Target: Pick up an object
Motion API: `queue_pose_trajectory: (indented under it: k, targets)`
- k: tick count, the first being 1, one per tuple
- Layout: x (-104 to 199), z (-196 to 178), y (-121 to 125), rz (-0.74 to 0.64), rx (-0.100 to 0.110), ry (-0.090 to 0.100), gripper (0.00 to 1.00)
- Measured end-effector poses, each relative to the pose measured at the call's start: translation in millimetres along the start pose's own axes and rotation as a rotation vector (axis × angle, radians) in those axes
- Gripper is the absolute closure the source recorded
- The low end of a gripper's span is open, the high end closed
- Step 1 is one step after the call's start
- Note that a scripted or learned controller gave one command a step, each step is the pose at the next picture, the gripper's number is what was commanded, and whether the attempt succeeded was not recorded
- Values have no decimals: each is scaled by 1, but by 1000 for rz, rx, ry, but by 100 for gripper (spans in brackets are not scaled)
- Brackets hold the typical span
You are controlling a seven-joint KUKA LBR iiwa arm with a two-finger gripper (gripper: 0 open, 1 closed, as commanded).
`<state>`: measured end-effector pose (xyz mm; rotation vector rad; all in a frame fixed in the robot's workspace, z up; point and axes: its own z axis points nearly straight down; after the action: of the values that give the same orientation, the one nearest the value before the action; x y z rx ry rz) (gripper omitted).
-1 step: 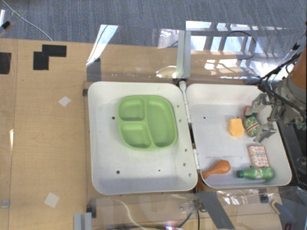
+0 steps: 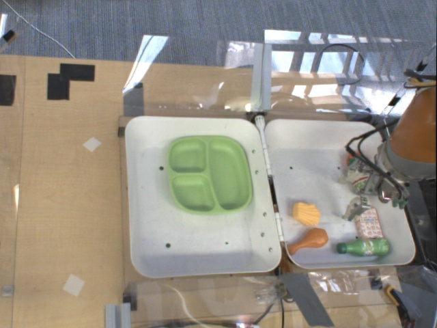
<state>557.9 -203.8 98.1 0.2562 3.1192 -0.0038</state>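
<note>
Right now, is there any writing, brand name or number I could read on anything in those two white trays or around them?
No text here can be read.
Small carton in the right bin: a pinkish printed face, too blurred to read.
Green bottle beside it: a pale label band, too small to read.
Black shapes on the bench: plain blocks, no letters.
Green divided plate, yellow toy, orange drumstick toy: no markings visible.

A divided plate (image 2: 208, 174) lies in the left bin (image 2: 147, 251); a bottle (image 2: 363, 248) lies in the right bin (image 2: 307, 149).
</note>
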Motion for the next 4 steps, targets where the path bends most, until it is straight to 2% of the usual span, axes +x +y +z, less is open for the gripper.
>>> queue_pose_trajectory:
  k: [1, 2, 3, 4]
  targets:
    - [-3, -12, 3, -9, 0, -8, 100]
    - [30, -90, 39, -99, -1, -4, 100]
    - [33, -39, 10, -278, -3, 6, 100]
    - [57, -17, 24, -553, -4, 5, 100]
